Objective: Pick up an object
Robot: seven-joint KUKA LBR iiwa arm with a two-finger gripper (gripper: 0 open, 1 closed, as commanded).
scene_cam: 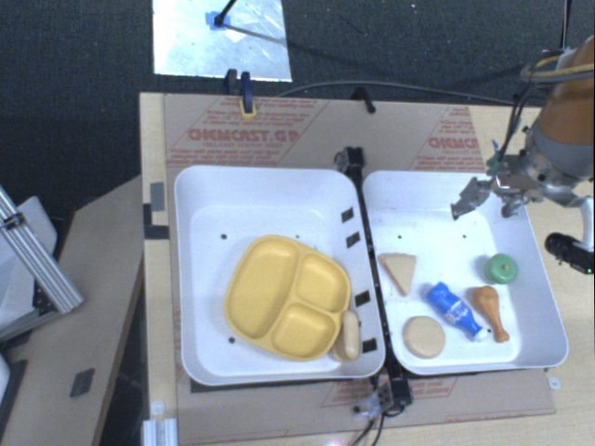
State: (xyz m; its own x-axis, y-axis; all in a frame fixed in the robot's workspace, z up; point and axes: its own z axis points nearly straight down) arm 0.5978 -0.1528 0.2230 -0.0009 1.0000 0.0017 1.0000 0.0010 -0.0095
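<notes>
Green obj (502, 268) just below hand (485, 197)

Bright even overhead light; glare on foil sheet (221, 24); soft focus throughout.

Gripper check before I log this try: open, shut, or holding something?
Gripper: open, holding nothing, above the right bin.

The brown protective sheet (279, 128) under the two bins carries red printing. In the upper middle of the frame, above the left bin, the lettering reads "CHEMCAST GP". At the upper right, above the right bin, the same red print repeats at a slant, too partial to read. The blue bottle (454, 308) bears a white label, too small to read.
</notes>
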